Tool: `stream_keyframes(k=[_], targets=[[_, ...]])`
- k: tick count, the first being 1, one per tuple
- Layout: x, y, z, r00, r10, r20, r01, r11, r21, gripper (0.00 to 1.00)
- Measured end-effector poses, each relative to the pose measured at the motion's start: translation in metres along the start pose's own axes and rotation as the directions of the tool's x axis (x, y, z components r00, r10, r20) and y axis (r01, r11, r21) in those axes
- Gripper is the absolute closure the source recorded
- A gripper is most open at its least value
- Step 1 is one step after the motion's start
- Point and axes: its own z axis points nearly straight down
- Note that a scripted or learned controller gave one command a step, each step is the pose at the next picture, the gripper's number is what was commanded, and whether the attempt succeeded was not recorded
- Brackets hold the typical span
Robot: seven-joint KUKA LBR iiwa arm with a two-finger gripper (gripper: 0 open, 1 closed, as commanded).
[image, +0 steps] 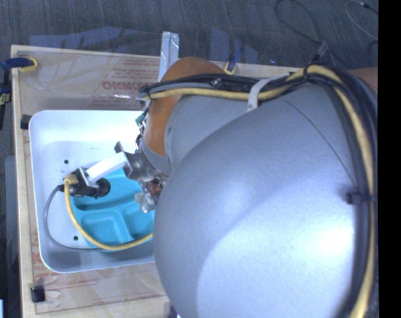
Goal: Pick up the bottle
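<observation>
Bottle: I cannot tell where it is, because the arm [267, 197] covers most of the bench and nothing uncovered can be made out as a bottle.

From the camera above, the bench [75, 88] is a pale wooden board with a glossy, clear-looking film over it. Red print [121, 83] runs across the film near the far edge. The letters look mirrored and I cannot read them. More faint reddish print runs along the near edge, also unreadable. A blue clamp [15, 63] with a yellow tip grips the far left corner of the bench. A small black clip [36, 293] sits at the near left corner. A narrow clear upright [169, 48] stands at the far edge. Around the bench the floor [88, 5] is dark grey carpet.

One white bin [38, 134] lies on the left part of the bench, its right side under the arm. A blue tray [111, 229] with a moulded hollow lies in its near half, and its right edge passes under the arm.

The arm's orange band [162, 121] shows above the wrist. The gripper [146, 194] reaches down into the bin, just over the right side of the tray. Whether it is open or closed cannot be told, and nothing can be seen held in it.
</observation>
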Motion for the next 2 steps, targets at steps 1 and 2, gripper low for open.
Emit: stream_keyframes(k=[1,2], targets=[[-0.001,0.017,0.012,0.998,-0.059,0.005,0.059,0.998,0.003,1.00],[0.000,-0.003,-0.067,0.929,-0.371,0.002,0.371,0.929,0.003,1.00]])
